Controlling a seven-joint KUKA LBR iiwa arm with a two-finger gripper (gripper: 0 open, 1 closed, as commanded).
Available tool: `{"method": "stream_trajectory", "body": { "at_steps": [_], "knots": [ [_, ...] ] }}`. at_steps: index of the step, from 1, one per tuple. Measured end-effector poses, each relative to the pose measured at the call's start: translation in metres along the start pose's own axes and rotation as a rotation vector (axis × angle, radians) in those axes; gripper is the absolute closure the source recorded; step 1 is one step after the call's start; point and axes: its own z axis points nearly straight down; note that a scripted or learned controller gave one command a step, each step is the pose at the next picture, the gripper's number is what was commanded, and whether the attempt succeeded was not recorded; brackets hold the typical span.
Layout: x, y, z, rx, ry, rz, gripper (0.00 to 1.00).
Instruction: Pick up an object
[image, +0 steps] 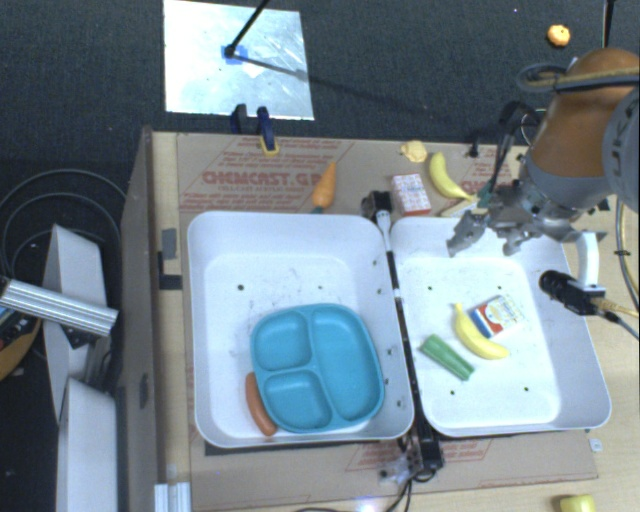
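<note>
In the right bin lie a yellow banana, a small red, white and blue carton touching it, and a green block. The left bin holds a blue divided plate with an orange sausage at its lower left edge. My gripper hangs over the far edge of the right bin, above and behind the carton. Its fingers spread apart with nothing between them.
Behind the bins on the cardboard lie a carrot, a small pink box, another banana and a blue-yellow clamp. A black hinge strip runs between the bins. The arm's orange band looms at upper right.
</note>
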Motion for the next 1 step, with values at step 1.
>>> {"method": "stream_trajectory", "body": {
  "at_steps": [1],
  "knots": [
    [-0.0252,-0.0466,0.1322,0.011,0.001,0.005,0.00]
  ]
}}
